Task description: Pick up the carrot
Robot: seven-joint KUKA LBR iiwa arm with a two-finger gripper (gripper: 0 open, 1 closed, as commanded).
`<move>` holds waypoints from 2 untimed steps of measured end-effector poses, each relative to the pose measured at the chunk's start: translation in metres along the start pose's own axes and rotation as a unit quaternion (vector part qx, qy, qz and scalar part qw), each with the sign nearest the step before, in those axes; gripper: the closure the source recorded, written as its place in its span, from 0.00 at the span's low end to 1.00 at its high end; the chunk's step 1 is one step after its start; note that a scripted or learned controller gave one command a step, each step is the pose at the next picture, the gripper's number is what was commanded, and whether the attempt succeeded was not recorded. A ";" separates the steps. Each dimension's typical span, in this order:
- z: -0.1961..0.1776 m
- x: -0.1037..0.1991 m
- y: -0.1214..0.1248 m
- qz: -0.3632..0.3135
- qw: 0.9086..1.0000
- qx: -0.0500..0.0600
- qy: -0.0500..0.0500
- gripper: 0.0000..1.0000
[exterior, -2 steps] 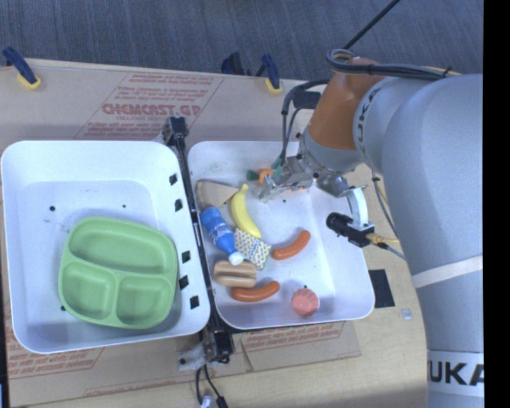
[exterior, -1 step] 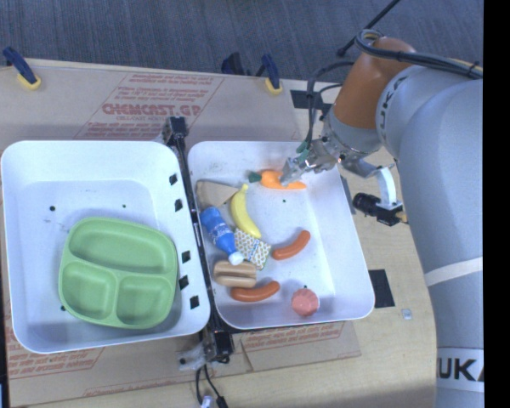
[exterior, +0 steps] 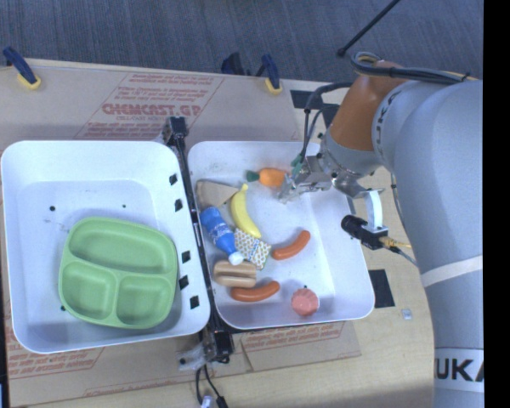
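Right bin (exterior: 344,300) | jaws (exterior: 294,182) just beside carrot (exterior: 272,177) | banana (exterior: 244,214) nearby

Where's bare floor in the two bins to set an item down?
Left bin: bare strip behind the green tray, toward the far wall. Right bin: open patch between banana, sausage and the near-right wall. Crowded along the divider: bottle, hot dog. The gripper sits beside the carrot.

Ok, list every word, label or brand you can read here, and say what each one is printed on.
"CHEMCAST GP": red print on the brown cardboard sheet under the bins, above the left bin.
Smaller red lines around it and along the cardboard's lower edge: too blurred to read.
"UKA": white letters on the arm base, cut off at the frame edge.
Blue bottle label: too small to read.
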State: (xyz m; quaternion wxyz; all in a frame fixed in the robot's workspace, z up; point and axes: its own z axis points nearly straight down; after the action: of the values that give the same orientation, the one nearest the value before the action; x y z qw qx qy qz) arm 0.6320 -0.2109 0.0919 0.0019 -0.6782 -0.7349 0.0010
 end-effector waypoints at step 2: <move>0.001 0.038 0.027 0.039 0.999 0.002 0.000 0.00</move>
State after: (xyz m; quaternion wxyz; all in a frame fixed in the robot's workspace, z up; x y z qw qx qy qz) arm 0.6557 -0.1708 0.0911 0.0033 -0.7061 -0.7081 0.0019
